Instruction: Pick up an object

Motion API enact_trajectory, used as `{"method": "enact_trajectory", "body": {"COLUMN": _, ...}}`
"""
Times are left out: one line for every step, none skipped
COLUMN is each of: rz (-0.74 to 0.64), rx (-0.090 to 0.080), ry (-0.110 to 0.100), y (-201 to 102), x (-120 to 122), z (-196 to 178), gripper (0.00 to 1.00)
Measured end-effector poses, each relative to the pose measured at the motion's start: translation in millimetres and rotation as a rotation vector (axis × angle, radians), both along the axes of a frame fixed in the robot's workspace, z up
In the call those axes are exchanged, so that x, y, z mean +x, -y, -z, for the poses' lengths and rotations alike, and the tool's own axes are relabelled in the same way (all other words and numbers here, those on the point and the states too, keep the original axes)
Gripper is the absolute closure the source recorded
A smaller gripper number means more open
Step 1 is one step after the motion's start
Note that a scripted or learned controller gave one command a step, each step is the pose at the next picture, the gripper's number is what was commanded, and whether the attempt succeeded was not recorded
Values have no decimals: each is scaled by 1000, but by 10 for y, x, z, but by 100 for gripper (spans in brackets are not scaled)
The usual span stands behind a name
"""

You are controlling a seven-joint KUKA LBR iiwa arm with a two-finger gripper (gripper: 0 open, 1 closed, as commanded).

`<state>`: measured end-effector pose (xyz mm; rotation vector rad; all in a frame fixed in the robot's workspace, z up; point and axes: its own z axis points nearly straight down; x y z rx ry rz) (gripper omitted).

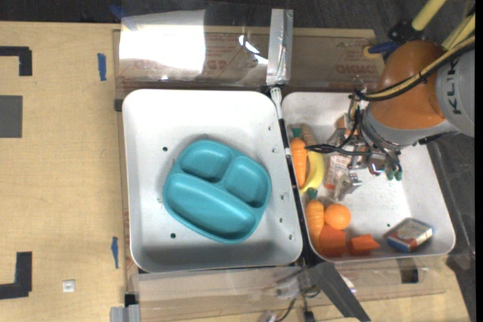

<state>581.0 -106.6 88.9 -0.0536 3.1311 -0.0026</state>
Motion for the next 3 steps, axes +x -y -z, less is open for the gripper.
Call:
{"method": "enact_trajectory", "body": {"rz": 16, "rx": -2, "ry": 44, "y": -40, "x": -614, "z": -80, "gripper": 0}}
{"method": "enact_trajectory", "body": {"rz": -164, "rx": -2, "ry": 2, "y": -49, "x": -426, "z": -10, "gripper": 0}}
{"method": "enact_trajectory", "body": {"rz": -316, "rx": -4, "ry": 0, "y": -41, "x": -207, "z": -8, "gripper": 0}}
